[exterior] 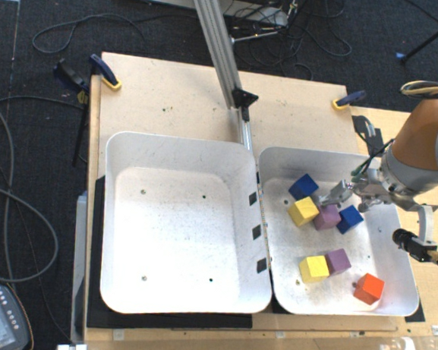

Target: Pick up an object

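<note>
So my claw (337,196) is down in the right bin (399,297), hanging low over the cluster of cubes in its upper half. From this angle I honestly can't make out its state, the tip is just a grey blur against the white.

The thing that matters for the next move: the purple cube (327,217) sits right under and a touch toward the camera from the claw tip, basically the closest candidate. It's wedged though. A yellow cube (304,211) is touching it on its left and a blue cube (350,218) is pressed against its right, so all three make a tight row running across the view. Another blue cube (303,187) sits just behind the yellow one, to the left of the claw.

My read is that I'm in the approach step, nothing lifted yet, and a straight drop could land on a seam between cubes and just shove them around.

Further out, toward the front of the bin, there's a second yellow cube (314,267) touching a second purple cube (338,260), and an orange cube (369,288) off on its own near the front right corner. That loner looks like the easier grab, but it's well apart from the claw.

Left bin (117,291) sits beside it on the table (172,98).
</note>
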`<state>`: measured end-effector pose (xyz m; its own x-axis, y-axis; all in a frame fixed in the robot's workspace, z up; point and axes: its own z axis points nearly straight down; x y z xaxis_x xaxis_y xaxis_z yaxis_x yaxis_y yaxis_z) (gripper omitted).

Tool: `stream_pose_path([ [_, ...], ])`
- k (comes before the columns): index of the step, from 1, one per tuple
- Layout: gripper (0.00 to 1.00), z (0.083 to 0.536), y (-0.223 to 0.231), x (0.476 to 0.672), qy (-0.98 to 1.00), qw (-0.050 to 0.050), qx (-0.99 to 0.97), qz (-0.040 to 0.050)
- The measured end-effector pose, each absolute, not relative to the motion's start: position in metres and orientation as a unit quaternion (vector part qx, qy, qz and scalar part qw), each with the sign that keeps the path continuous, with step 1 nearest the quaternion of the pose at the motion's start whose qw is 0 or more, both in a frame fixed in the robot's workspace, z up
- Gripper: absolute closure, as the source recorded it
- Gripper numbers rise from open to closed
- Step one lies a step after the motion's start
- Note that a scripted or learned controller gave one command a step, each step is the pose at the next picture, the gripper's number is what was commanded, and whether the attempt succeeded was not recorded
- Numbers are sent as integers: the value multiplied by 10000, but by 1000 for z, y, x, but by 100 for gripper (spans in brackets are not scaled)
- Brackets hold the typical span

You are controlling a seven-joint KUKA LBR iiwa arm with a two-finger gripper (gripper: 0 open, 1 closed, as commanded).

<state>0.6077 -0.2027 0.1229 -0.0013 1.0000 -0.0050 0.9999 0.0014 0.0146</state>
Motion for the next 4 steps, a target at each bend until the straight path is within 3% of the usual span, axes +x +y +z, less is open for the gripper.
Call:
stream_pose_path([
  [1, 100, 133, -203, 609, 7073, 79, 7068, 45],
  [2, 100, 193, -197, 616, 7084, 34, 7058, 17],
  [4, 100, 293, -199, 613, 7082, 41, 7060, 17],
])
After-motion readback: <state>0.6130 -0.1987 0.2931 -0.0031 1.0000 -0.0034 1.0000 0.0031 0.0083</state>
